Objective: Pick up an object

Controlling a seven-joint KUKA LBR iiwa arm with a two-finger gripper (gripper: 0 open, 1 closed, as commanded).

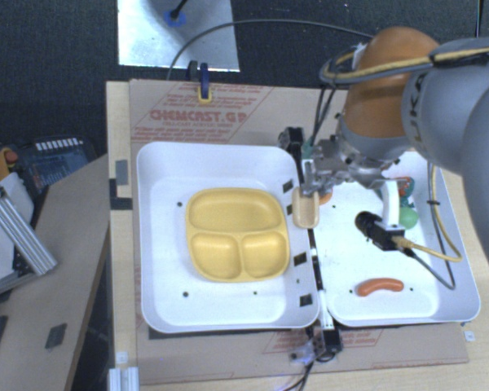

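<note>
Over the bin divider: gripper (307, 192), a tan block (306, 210) clamped between its fingers.
Left bin (159, 300): yellow divided tray (235, 233).
Right bin (456, 296): sausage (380, 286), green toy (407, 215).

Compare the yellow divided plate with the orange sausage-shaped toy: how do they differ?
The yellow divided plate lies in the left white bin; the orange sausage-shaped toy lies in the right white bin. The plate is far larger, broad and flat with three compartments; the toy is a small slim rod. Both rest untouched on bin floors.
</note>
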